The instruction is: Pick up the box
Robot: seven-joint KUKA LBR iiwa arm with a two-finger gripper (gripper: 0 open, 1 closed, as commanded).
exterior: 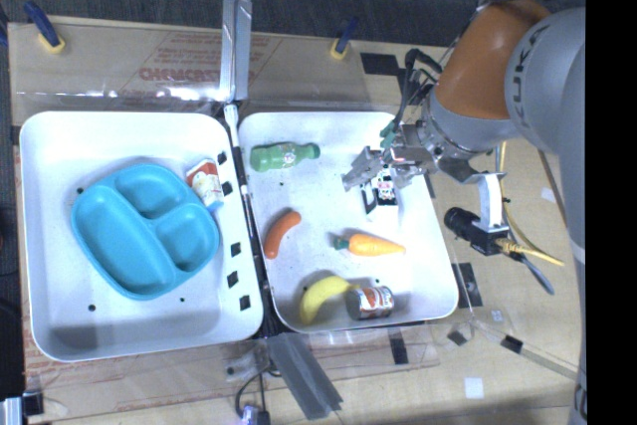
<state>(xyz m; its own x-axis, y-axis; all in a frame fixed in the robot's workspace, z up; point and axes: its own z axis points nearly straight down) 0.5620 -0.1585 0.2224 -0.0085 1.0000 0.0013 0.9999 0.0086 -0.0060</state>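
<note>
The box (pixel 206 182) is a small red and white carton in the left bin (pixel 60 314). It lies against the upper right edge of the blue divided plate (pixel 144 229), close to the wall between the bins. My gripper (pixel 377 182) hangs over the upper right part of the right bin (pixel 438 289), far to the right of the box. It is open with nothing between its fingers. The carrot (pixel 370 244) lies just below it.
The right bin also holds a green bottle (pixel 283 155) at the top, a sausage (pixel 281 231) left of centre, a banana (pixel 320 297) and a can (pixel 373 302) at the front. A metal divider post (pixel 237 45) stands between the bins at the back.
</note>
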